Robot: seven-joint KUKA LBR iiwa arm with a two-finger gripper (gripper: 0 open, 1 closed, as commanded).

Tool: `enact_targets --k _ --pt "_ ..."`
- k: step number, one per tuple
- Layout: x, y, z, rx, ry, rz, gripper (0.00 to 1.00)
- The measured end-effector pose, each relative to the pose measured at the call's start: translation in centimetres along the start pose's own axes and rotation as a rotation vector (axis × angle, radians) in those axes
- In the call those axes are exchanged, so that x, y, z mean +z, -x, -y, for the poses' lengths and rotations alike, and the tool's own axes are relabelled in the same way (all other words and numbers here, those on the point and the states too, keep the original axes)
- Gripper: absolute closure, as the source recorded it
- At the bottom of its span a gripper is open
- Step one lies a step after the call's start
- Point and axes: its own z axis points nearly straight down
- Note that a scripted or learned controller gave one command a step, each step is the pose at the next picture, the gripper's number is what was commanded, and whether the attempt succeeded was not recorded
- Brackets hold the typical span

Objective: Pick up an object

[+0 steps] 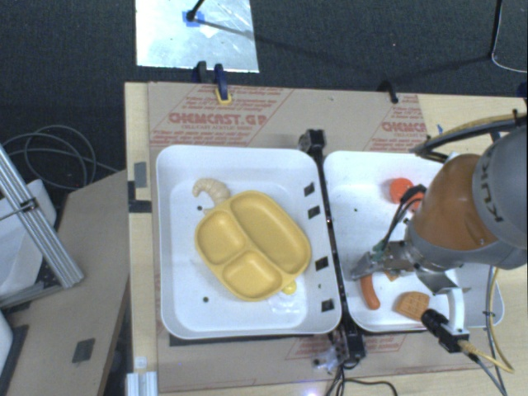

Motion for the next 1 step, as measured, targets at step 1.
enact_targets --k 1 --pt "-1.56 0.24 -0.29 0.002 0.010 0.004 1.00"
